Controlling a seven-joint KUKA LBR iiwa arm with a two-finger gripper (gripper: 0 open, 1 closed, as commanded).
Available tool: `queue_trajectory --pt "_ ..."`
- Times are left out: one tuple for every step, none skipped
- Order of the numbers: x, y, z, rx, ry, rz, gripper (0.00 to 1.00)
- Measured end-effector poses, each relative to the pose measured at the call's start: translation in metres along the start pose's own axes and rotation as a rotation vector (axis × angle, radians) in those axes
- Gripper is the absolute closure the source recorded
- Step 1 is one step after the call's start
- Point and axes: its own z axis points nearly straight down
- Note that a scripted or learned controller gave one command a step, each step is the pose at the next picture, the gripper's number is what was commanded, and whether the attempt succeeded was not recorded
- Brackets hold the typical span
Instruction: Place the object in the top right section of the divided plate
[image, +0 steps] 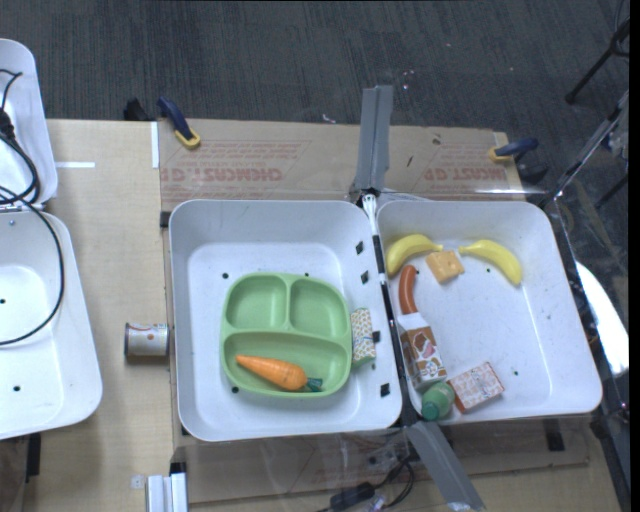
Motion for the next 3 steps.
queue_trajectory --pt "0.0 0.0 0.0 0.0 -0.001 -0.393 1.0" --pt "-0.019 0.007 0.001 -0.003 -0.003 -1.022 1.0" --pt "-0.007 0.003 0.001 -0.003 -0.003 -1.395 1.0"
